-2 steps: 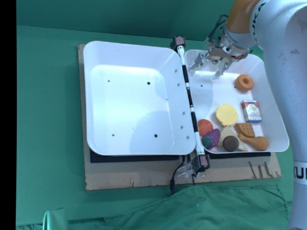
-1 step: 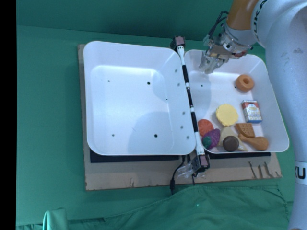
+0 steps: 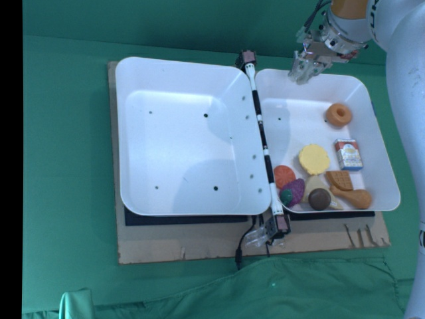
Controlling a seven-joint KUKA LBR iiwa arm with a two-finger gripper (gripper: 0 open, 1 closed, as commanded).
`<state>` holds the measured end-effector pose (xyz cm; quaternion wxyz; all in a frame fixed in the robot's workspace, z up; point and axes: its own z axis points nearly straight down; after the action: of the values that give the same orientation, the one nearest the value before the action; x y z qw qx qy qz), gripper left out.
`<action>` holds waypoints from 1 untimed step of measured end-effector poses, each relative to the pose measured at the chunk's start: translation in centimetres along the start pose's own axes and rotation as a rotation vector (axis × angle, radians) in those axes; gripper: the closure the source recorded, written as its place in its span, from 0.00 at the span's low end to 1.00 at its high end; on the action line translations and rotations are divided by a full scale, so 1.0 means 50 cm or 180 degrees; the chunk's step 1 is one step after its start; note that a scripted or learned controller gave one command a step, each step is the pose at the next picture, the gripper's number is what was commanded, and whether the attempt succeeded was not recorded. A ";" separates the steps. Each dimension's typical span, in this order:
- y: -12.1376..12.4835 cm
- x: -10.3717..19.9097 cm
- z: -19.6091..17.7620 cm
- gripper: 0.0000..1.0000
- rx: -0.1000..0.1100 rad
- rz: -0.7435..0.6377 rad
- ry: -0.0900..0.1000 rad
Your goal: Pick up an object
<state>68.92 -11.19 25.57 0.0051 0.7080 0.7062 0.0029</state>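
End effector (image 3: pixel 304 74) is seen over the right bin's (image 3: pixel 382 153) far rim, nothing held; finger state cannot be told. Nearest item, donut (image 3: pixel 339 114), lies toward the near-right of it. Remaining toys are clustered at the bin's near end.

Toy foods (image 3: pixel 323 171) crowd right bin's (image 3: pixel 382 141) near end.

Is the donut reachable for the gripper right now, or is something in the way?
Probably yes. The donut lies alone in the right bin, nothing on or against it, and the gripper hangs over the bin's far edge.
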 end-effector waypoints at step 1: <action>0.012 0.005 -0.096 1.00 0.0004 -0.0001 0.0002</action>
<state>69.44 -10.92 30.39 0.0045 0.7078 0.7064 0.0027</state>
